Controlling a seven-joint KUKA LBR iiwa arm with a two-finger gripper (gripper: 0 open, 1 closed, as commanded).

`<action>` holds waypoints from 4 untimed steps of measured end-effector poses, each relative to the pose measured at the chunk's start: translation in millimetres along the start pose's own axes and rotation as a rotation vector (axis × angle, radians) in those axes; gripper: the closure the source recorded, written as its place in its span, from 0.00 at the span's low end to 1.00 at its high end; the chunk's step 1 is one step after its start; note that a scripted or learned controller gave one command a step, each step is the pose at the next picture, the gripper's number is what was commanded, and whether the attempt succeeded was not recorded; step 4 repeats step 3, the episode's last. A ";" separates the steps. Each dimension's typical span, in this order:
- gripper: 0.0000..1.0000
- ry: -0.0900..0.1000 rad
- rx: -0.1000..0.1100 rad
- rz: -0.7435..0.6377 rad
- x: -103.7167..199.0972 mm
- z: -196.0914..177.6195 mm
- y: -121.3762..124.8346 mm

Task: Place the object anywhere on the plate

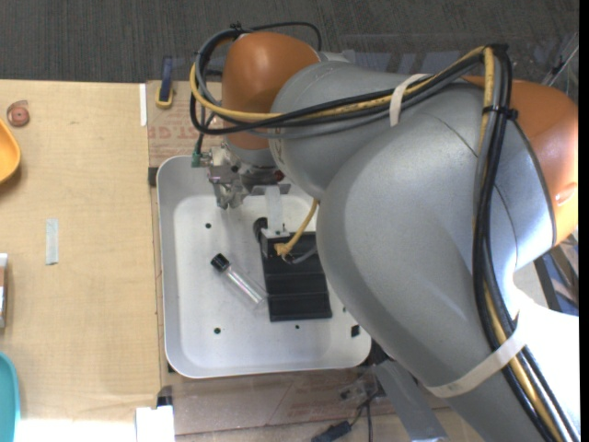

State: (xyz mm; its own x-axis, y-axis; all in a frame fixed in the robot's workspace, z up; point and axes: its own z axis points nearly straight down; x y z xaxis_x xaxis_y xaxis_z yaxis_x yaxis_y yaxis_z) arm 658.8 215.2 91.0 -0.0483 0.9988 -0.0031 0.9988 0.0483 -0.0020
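Your grey arm with its orange band takes up most of the right and middle of the view, reaching in over the bench, with yellow and black cables looped round it. Under it sits the shallow white bin, and left of that lies the tan wooden bench surface. Inside the bin you can see a black ribbed rectangular block lying flat near the middle, partly under the arm. Just left of the block, apart from it, lies a small clear tube with a black cap, set at a slant on the bin floor. The metal end effector hangs over the bin's upper part, well above the tube and not touching it; you cannot tell how far it is spread, and nothing shows in its grip. At the far left edge an orange curved rim pokes in.
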 end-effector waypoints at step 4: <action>0.00 0.004 0.001 0.998 10.9 -1.1 1.2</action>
